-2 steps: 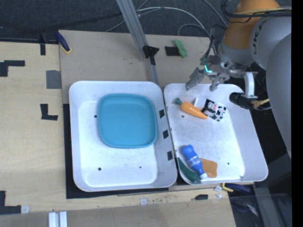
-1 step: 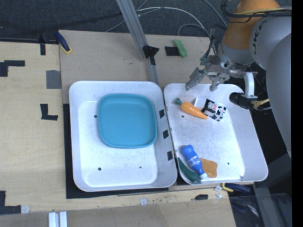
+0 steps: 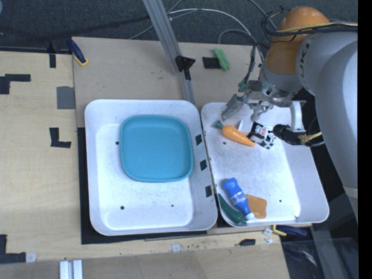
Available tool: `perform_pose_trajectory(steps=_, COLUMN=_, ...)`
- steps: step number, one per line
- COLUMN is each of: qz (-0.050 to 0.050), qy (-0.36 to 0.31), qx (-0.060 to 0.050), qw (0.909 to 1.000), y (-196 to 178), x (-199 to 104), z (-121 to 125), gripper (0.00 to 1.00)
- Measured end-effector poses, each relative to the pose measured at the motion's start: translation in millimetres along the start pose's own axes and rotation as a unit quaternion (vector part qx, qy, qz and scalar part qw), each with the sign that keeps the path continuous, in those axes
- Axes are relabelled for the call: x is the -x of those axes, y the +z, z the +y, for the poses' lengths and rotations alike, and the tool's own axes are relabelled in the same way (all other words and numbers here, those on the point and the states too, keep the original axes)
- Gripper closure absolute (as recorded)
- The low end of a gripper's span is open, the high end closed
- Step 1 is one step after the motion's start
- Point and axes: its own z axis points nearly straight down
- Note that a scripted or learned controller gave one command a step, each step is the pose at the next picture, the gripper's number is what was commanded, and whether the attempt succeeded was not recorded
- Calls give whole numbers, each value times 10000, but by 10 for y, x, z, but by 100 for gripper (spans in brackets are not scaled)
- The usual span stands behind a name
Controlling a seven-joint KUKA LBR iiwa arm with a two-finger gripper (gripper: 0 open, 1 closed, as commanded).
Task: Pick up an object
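the gripper (image 3: 244, 113) hangs over the far end of the right bin (image 3: 302, 185), jaws spread wide and holding nothing. a carrot (image 3: 238, 135) lies just below it — beside a small black-and-white object (image 3: 263, 135). a blue bottle (image 3: 237, 197) rests at the near edge; a teal plate (image 3: 156, 147) fills the left bin (image 3: 104, 173).

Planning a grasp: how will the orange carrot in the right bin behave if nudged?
The carrot looks rounded and tapered, so it would probably roll in an arc. It appears a rigid, light toy, and its smooth skin might slip.
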Motion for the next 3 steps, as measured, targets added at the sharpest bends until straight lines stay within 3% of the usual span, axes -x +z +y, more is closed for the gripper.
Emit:
perform_pose_trajectory(steps=1, qz=-1, qy=2, qx=-7, qw=10000, y=508, x=30, z=80, gripper=0)
perform_pose_trajectory(steps=2, qz=-3, qy=-1, qx=10, qw=10000, y=746, x=24, z=78, gripper=0)
perform_pose_trajectory(steps=3, qz=-5, qy=-3, qx=17, qw=10000, y=632, x=22, z=82, gripper=100)
